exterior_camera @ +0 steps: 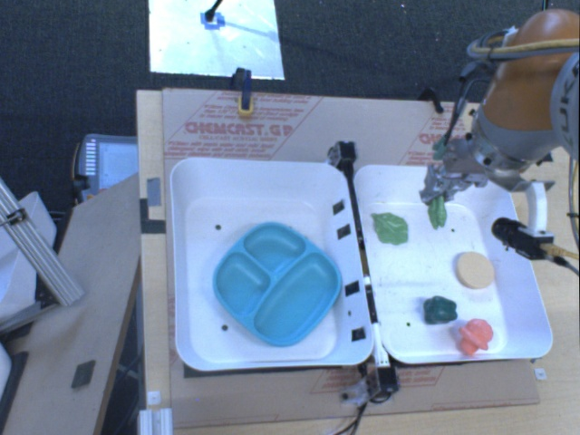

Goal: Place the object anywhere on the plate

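Observation:
A blue plate (pixel 275 282) with three compartments lies in the left white bin (pixel 195 184). My gripper (pixel 439 198) hangs over the upper part of the right bin (pixel 530 288), and a small slim green object (pixel 438 212) sits between its fingertips, pointing down. The object is held a little above the bin floor, to the right of a green leafy toy (pixel 391 227).
In the right bin lie a tan round disc (pixel 474 270), a dark green toy (pixel 439 310) and a pink toy (pixel 475 334). A black divider with clips (pixel 355 261) runs between the bins. A black camera mount (pixel 519 234) juts in at the right.

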Tool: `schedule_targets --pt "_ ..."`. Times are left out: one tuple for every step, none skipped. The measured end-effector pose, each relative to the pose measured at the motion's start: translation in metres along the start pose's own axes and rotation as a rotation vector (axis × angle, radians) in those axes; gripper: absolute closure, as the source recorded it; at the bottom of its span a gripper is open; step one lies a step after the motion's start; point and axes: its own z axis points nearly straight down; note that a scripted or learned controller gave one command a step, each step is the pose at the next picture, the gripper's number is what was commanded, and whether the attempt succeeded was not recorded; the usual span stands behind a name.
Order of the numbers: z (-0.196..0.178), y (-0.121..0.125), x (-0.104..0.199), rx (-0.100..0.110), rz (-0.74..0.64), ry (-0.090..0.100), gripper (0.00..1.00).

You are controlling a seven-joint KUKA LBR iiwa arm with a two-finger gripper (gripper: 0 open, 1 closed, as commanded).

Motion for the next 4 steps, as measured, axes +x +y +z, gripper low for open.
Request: schedule_targets --pt "0.002 -0.006 0.06 -0.001 -0.001 0.0 1.0" --pt "0.007 -0.028 0.104 0.001 -0.001 0.001 1.0" --pt "0.027 -0.039 0.156 0.001 -0.002 0.002 1.0" --pt "0.018 -0.053 0.214 -0.002 -0.003 0.002 1.0"
